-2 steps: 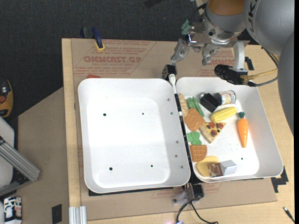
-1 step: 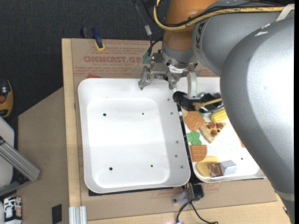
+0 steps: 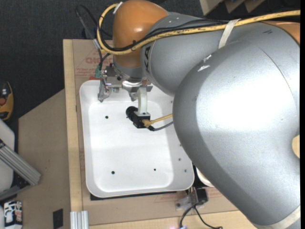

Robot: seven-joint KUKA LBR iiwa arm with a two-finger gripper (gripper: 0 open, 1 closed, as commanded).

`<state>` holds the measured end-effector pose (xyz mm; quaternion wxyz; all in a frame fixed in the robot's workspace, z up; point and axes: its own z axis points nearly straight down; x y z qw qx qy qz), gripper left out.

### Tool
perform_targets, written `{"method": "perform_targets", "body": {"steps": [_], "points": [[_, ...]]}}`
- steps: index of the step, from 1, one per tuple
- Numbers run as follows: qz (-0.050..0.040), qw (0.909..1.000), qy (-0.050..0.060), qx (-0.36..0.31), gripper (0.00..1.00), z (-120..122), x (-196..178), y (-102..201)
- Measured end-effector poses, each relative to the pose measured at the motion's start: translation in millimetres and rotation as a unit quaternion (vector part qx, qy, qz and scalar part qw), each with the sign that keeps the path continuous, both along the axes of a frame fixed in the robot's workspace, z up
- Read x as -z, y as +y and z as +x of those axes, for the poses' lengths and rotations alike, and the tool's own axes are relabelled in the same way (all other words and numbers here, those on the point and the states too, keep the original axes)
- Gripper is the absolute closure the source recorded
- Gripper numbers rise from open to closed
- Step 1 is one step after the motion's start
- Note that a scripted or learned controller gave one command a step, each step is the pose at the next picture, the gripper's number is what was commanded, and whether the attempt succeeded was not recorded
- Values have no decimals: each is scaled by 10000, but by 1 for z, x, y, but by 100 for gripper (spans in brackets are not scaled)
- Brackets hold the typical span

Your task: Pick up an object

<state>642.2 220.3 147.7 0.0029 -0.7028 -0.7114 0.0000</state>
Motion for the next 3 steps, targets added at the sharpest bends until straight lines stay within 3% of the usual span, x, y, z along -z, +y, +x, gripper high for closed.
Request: {"method": "perform_targets", "body": {"steps": [1,2,3], "points": [[-5,10000,-68,51,0,26,-78,4],[-17,10000,-42,48,100,25,-84,4],[-18,10000,-53,39,100,25,-94,5]]}}
